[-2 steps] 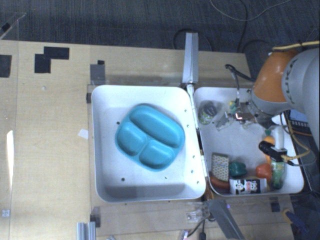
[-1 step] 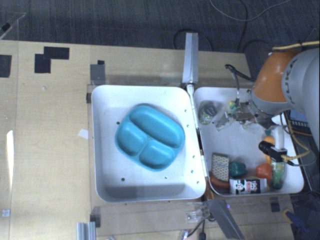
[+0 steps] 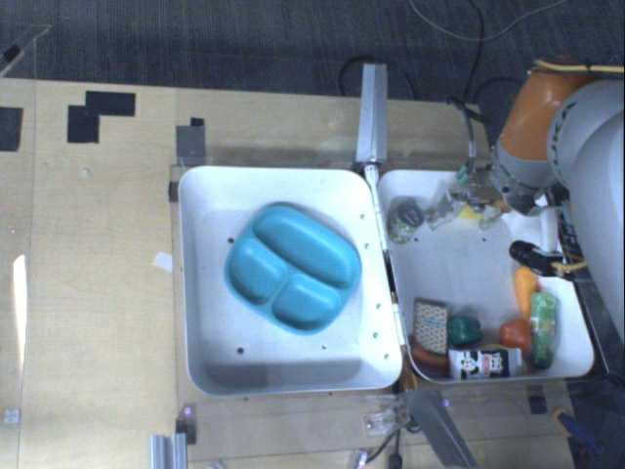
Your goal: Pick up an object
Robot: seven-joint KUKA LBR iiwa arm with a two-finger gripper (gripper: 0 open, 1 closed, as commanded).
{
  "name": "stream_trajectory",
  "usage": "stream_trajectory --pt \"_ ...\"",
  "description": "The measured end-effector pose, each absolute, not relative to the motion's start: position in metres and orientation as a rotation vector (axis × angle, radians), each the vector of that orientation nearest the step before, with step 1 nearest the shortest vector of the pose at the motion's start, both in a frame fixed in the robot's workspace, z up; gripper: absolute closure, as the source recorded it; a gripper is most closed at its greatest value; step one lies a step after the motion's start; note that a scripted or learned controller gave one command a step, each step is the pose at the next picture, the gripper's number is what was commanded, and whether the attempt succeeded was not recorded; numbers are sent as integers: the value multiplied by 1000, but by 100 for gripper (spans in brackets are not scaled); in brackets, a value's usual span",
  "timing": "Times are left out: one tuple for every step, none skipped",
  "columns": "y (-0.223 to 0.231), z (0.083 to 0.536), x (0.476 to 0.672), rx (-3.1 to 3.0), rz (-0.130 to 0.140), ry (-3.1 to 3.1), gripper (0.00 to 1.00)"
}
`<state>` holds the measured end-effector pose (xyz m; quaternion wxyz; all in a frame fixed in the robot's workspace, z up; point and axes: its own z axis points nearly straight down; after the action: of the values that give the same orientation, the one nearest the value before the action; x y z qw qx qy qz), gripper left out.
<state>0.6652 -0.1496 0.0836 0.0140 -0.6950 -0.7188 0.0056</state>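
Objects to pick lie in the right bin [image 3: 469,272], and the gripper [image 3: 457,203] hangs over the far end of that same bin. Whether the gripper is released or clenched cannot be told from this view.

A pale wooden bench [image 3: 98,262] stretches away from the gripper toward the view's left. The grey arm [image 3: 586,154], with its orange band, rises behind the gripper at the view's right. The left bin [image 3: 210,340] sits across the shared wall from the gripper. A blue divided plate [image 3: 293,267] lies tilted in the middle of that bin, well apart from the gripper.

Most of the smaller things crowd the near edge of the right bin, well apart from the gripper and closer to the camera. A black-and-white box [image 3: 484,362] lies flat against the near wall. A patterned pad [image 3: 431,320] stands just beyond it, beside a dark green ball [image 3: 465,329]. In the near corner on the arm's side, a green packet [image 3: 543,328] lies next to an orange carrot [image 3: 525,289] and a small red thing [image 3: 515,335]. A grey round thing [image 3: 402,218] sits alone near the gripper, between it and the shared wall.
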Motion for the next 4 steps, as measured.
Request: stream_trajectory --pt "-153 91 665 -2160 34 -2246 100" --pt "-172 85 665 -2047 17 -2340 100" --pt "-183 87 634 -2113 -7 -2334 100" --pt "-206 87 599 -2024 -7 -2415 100"
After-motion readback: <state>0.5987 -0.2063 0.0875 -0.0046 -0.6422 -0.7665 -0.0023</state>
